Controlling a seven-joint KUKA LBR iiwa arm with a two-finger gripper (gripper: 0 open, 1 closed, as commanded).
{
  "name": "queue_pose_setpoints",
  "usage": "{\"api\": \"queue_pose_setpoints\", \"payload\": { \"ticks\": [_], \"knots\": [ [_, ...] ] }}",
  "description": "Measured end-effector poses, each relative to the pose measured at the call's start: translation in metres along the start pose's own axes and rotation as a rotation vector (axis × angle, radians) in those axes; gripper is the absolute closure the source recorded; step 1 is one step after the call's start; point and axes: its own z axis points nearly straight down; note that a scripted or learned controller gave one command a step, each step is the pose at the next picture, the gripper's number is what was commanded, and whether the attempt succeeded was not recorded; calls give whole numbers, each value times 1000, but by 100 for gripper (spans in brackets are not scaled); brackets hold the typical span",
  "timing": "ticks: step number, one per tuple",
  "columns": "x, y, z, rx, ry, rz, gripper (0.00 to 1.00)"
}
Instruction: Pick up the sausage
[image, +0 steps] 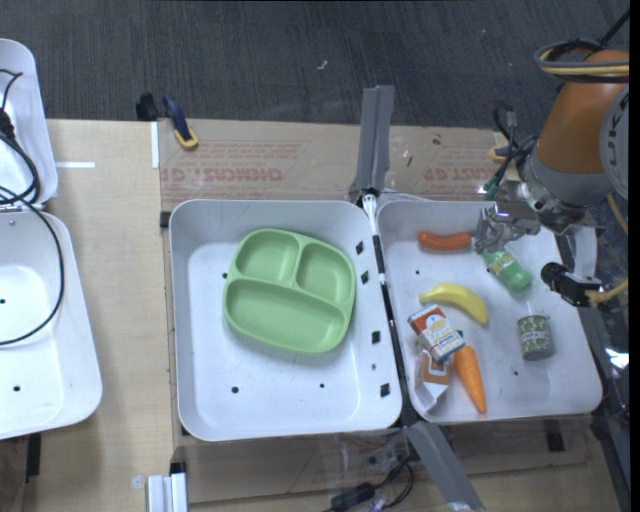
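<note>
The sausage (444, 241) is a short orange-red link lying flat near the back edge of the right bin (560, 400). My gripper (490, 238) hangs just to the right of the sausage's right end, low over the bin, below the orange-banded wrist (580, 125). A green bottle (508, 270) lies directly beneath and in front of the gripper.
The right bin also holds a yellow banana (456, 300), a small red-and-white carton (438, 335), an orange carrot (470, 377) and a small can (536, 337). The left bin (200, 400) carries a green divided plate (291, 290). A grey divider post (375, 140) stands between the bins.
</note>
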Motion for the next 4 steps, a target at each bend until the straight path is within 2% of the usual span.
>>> {"api": "queue_pose_setpoints", "payload": {
  "ticks": [1, 2, 3, 4],
  "knots": [
    [0, 0, 0, 0, 0, 0, 0],
    [25, -68, -50, 2, 1, -48, 0],
    [28, -4, -44, 1, 0, -90, 0],
    [9, 30, 95, -3, 0, -357, 0]
  ]
}}
